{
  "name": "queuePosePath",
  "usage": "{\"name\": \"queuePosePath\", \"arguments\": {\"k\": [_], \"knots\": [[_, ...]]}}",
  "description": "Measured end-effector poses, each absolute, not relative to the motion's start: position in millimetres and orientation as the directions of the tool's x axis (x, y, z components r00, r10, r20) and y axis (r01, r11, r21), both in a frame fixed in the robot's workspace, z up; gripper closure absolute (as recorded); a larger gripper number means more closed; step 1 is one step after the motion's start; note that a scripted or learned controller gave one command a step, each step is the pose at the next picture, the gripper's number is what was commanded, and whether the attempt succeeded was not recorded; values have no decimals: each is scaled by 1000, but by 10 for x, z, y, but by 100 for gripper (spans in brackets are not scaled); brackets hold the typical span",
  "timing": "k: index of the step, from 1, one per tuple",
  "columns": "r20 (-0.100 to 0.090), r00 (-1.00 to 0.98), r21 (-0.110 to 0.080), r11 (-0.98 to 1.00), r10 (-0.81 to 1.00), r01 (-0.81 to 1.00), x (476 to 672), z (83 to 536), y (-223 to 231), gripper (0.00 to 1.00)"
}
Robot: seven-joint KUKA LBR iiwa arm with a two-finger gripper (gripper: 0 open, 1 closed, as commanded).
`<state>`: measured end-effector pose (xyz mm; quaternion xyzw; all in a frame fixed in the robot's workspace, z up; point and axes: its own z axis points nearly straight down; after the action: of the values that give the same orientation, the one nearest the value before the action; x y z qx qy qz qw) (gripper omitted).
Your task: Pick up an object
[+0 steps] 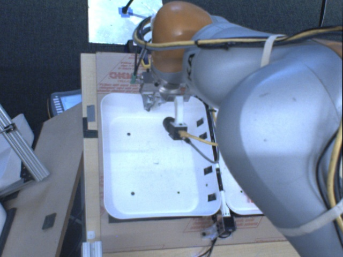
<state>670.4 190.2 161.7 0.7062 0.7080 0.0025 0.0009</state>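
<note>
You've got the gripper (161,101) over the left bin's (120,197) far edge; can't tell its jaw state.

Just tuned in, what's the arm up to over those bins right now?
The grey arm reaches in from the right, with its gripper low over the far edge of the left white bin. Nothing can be seen between its fingers, so no pick is evident yet. The right bin is mostly hidden behind the arm, so I cannot tell what it holds.
</note>
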Motion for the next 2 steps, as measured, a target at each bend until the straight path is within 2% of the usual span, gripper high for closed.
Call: {"name": "queuePosePath", "arguments": {"k": [1,2], "knots": [[3,-3,8,3,1000,1000,6366,2859,1853,100],[5,-8,9,8,1000,1000,6128,3848,2216,100]]}}
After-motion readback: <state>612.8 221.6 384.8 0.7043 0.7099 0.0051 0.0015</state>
